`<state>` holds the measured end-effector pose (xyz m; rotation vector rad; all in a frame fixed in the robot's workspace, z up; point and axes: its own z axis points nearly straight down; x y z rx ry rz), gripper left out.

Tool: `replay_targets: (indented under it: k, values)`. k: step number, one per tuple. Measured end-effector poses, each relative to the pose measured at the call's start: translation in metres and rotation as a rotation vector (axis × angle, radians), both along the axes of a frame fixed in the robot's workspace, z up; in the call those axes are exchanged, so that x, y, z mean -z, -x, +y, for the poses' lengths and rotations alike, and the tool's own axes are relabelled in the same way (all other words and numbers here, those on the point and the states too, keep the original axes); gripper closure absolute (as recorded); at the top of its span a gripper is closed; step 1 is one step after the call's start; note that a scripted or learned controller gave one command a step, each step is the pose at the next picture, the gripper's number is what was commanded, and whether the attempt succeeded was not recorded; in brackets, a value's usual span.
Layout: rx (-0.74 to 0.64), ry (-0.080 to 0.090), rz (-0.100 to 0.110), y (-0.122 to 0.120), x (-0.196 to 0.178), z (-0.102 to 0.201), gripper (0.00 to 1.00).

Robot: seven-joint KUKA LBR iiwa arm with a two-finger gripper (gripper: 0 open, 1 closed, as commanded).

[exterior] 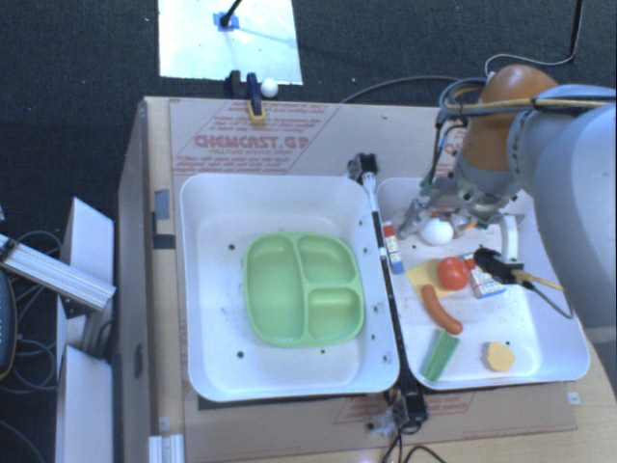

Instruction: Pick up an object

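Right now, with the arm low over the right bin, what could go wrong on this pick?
1. The white egg is round and sits by the bin wall; it may roll away when touched.
2. The tomato, sausage and small box lie crowded together, so a descent there may nudge neighbours.

Pale green divided plate [304, 289] in the white left bin [207, 258]. In the white right bin [564, 340]: white egg [438, 231], red tomato [453, 273], orange-red sausage [441, 309], green stick [440, 355], yellow piece [499, 357], small red, white and blue box [486, 280]. Grey arm [569, 162] with orange band [501, 114]. Tan bench [251, 133] with red lettering. Dark speckled floor [67, 66], white sheet [227, 27].
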<state>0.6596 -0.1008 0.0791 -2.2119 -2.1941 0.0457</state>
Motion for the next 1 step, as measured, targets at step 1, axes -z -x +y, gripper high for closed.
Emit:
replay_targets:
  k: [1]
  values:
    - [-0.003, -0.003, -0.002, -0.0008, 0.0, 0.0106, 0.0]
